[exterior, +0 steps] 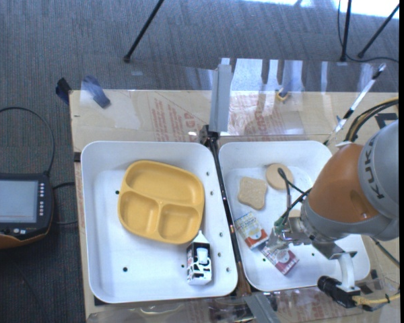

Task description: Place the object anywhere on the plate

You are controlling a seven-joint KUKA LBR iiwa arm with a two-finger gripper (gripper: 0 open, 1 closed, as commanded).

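My jaws (281, 242) hang low in the right bin (337, 160), over a red-and-white packet (283, 260); gap state cannot tell. Packet's long axis runs diagonally, upper-left to lower-right. Yellow plate (163, 200) sits in left bin (101, 247).

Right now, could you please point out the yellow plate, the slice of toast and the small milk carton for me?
yellow plate (163, 201): camera view, on the ridge between its three compartments.
slice of toast (252, 192): camera view, middle of its top face.
small milk carton (199, 262): camera view, on its black-and-white printed side.
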